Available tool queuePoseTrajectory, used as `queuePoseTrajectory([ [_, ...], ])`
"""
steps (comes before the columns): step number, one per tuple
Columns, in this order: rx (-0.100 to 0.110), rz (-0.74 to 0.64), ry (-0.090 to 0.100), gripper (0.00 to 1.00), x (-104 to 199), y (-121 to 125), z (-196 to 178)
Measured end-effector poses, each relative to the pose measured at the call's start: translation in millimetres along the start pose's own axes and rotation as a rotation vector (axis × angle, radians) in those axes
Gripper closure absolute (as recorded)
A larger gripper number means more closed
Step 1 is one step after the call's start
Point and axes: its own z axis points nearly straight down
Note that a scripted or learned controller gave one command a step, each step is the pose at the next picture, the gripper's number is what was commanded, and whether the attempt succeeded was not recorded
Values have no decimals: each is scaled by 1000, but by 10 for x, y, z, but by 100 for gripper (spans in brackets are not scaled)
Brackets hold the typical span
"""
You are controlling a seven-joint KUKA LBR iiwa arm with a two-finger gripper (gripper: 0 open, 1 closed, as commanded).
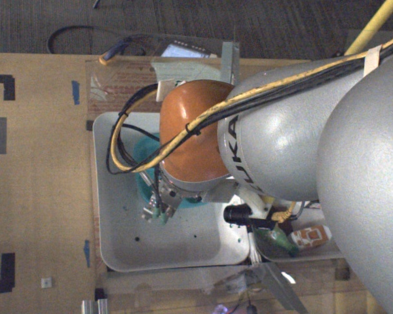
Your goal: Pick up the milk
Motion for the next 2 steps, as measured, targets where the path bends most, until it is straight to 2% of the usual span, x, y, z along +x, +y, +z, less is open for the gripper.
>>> queuePoseTrajectory([
  [1, 1, 60, 1, 100, 3, -2, 21],
  [2, 3, 54, 1, 100, -40, -67, 5],
])
